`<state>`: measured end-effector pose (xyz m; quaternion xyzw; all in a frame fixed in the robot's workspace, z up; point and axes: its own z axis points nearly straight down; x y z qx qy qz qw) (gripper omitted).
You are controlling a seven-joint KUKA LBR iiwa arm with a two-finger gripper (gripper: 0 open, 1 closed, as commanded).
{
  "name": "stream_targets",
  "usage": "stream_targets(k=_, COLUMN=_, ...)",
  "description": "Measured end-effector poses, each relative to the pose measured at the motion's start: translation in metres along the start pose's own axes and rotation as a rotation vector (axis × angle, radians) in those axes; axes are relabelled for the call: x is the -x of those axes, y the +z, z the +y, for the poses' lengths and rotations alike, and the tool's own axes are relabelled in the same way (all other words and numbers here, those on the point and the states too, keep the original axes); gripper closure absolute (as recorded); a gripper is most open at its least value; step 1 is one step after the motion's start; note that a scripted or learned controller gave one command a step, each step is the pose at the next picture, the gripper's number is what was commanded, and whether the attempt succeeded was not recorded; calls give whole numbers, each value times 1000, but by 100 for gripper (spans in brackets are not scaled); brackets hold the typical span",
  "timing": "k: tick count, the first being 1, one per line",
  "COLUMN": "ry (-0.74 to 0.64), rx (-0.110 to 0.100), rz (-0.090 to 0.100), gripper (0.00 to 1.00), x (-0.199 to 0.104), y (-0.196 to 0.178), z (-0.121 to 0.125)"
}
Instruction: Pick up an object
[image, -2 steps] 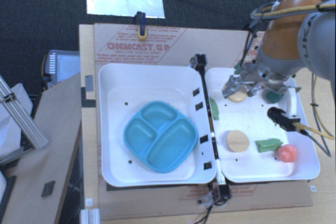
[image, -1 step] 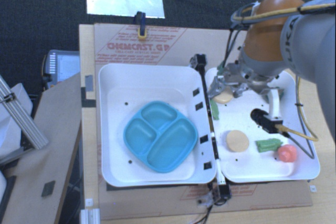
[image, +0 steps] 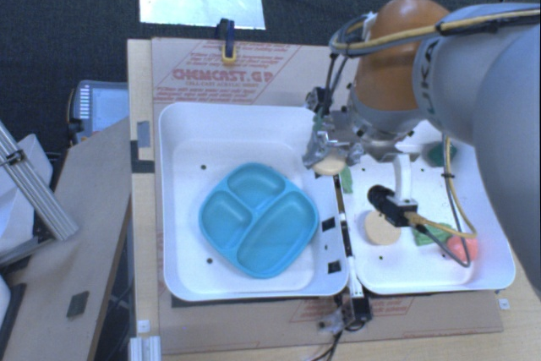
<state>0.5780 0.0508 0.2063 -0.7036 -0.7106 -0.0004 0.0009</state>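
You are looking down at a slant from one fixed camera above the bench. The left bin (image: 177, 207) is lying left of the gripper (image: 331, 155), the right bin (image: 499, 266) below-right of it.

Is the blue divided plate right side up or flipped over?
Right side up: the blue divided plate lies flat in the left bin, its three compartments facing upward.

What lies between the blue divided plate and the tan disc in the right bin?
In the camera view, between the blue plate and the tan disc lie bare white bin floor and the two bins' adjoining rims with black clips.
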Motion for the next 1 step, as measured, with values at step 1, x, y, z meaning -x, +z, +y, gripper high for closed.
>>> stream_targets(k=1, ry=1, rx=-1, rz=0, gripper=100, x=-49, y=5, z=-15)
